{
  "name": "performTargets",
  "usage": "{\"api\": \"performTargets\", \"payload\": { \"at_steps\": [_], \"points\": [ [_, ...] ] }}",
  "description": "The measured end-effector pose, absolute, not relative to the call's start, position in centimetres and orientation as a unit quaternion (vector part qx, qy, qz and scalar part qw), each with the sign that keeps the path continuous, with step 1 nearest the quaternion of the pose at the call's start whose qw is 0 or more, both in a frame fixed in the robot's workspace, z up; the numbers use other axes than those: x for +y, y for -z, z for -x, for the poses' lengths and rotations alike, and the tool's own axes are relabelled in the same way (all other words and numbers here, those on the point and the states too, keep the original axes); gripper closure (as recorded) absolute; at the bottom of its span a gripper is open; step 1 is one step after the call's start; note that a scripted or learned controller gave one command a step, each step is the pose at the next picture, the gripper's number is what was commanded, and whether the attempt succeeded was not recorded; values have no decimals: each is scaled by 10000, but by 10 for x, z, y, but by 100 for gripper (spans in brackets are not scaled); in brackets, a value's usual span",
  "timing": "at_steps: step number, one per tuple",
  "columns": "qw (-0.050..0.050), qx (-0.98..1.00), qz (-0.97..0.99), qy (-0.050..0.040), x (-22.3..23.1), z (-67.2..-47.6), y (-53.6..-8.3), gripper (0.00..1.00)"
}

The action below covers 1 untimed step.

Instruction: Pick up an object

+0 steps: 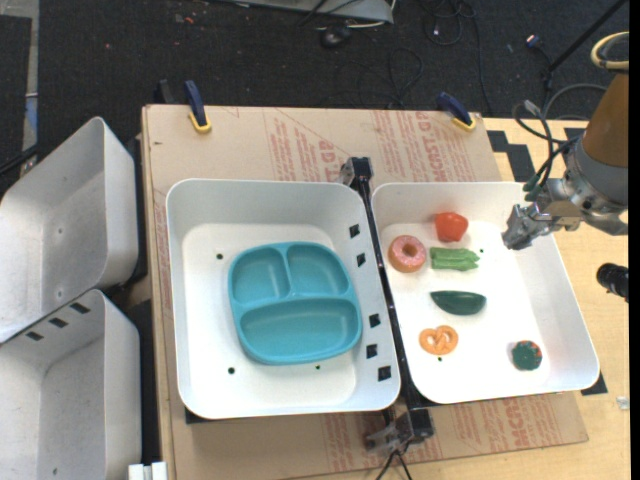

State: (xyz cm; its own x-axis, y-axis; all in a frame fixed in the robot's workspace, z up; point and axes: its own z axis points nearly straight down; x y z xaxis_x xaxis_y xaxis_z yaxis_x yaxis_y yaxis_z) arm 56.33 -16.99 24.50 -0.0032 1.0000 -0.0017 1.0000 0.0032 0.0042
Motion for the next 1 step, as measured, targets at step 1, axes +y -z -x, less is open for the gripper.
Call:
{"api": "performTargets", "payload": {
  "at_steps": [1],
  "points": [
    [-3, 7103, -7039, -10, -107, -570, -247, 100]
  ]
}}
